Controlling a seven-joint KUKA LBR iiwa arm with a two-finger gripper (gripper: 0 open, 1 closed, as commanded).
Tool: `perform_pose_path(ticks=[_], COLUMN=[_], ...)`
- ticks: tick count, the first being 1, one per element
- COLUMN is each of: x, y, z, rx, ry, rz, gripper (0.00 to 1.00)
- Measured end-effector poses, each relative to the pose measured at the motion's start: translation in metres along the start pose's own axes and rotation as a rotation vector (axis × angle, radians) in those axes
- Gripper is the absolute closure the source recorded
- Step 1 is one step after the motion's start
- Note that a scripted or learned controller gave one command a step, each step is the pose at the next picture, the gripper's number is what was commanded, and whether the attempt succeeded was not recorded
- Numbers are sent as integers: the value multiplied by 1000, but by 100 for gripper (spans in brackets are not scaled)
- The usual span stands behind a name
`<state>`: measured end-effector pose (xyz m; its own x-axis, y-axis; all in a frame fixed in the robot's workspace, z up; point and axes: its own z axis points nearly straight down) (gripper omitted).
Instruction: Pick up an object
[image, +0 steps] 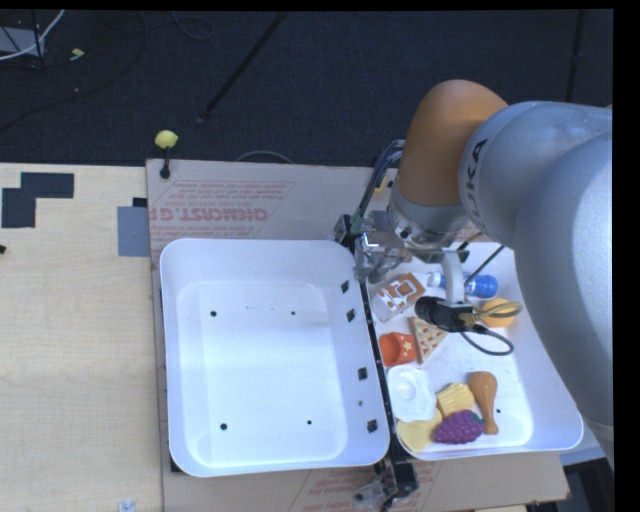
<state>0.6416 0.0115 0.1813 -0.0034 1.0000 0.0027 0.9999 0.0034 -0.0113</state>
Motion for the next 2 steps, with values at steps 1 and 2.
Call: perform_pose_path(ticks=[1,2], x=[41,115], y=[-4,-17], z=[-171,-179], rx=[-29,-11], ry=[1,0], rz=[-2,-4], gripper=[100,100])
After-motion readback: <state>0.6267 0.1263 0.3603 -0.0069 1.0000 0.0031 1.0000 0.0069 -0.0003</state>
